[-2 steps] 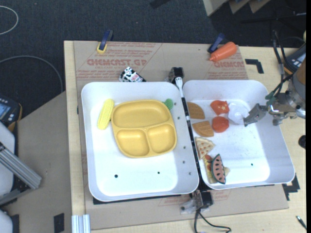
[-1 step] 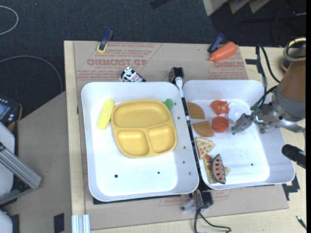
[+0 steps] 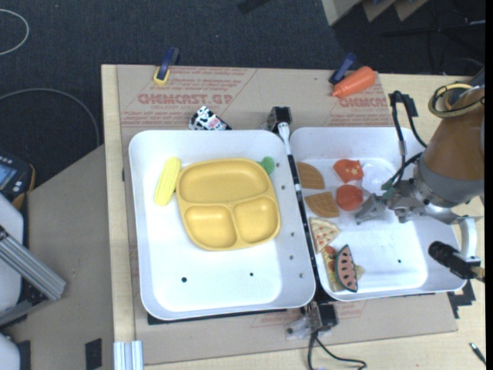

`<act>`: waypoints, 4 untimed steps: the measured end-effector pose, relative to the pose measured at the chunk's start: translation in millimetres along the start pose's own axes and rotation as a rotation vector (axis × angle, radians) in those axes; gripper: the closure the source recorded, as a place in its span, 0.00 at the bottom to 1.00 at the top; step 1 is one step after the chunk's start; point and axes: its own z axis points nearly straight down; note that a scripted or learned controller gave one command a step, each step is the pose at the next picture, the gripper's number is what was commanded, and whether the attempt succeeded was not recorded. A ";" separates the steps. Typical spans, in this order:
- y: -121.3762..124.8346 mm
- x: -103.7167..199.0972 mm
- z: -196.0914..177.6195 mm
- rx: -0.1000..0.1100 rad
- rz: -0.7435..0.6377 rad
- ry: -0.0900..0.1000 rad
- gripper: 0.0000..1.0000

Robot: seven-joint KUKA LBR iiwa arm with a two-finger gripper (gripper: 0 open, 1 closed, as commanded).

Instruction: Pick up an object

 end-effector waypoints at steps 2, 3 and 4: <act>0.6 0.2 21.5 -0.008 0.001 -0.003 1.00; -1.2 5.1 -40.7 -0.014 -0.002 -0.005 1.00; 5.5 -4.2 -95.2 -0.016 -0.001 -0.007 1.00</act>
